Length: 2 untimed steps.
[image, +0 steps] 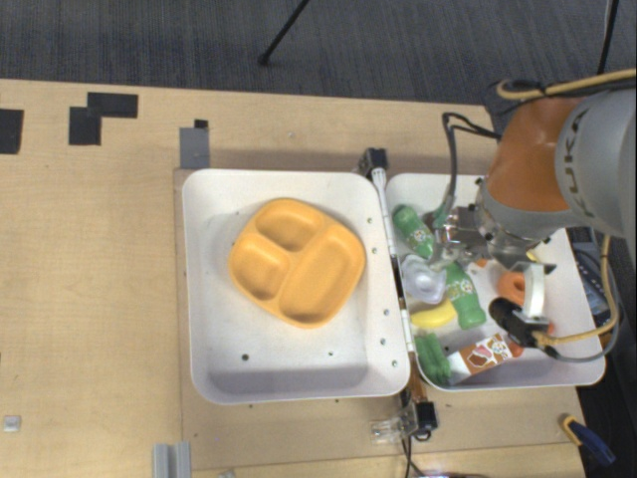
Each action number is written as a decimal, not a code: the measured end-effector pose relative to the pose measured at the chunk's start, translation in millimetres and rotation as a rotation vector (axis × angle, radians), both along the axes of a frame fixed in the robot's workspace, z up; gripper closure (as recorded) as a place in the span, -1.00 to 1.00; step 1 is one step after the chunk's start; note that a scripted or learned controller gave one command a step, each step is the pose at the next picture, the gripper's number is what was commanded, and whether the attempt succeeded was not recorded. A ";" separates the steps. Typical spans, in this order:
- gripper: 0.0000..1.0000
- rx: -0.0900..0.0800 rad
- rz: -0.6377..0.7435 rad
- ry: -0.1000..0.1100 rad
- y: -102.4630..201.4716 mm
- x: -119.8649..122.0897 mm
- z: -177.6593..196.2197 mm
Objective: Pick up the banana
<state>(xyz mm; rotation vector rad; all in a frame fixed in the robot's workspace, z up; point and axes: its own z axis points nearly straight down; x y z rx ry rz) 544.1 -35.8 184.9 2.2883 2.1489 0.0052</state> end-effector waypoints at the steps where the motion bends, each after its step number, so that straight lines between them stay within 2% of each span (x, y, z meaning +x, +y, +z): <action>1: -1.00 0.000 0.000 0.001 -0.2 -0.2 -0.2; 2: -1.00 -0.002 0.233 -0.005 -48.8 -49.3 -97.0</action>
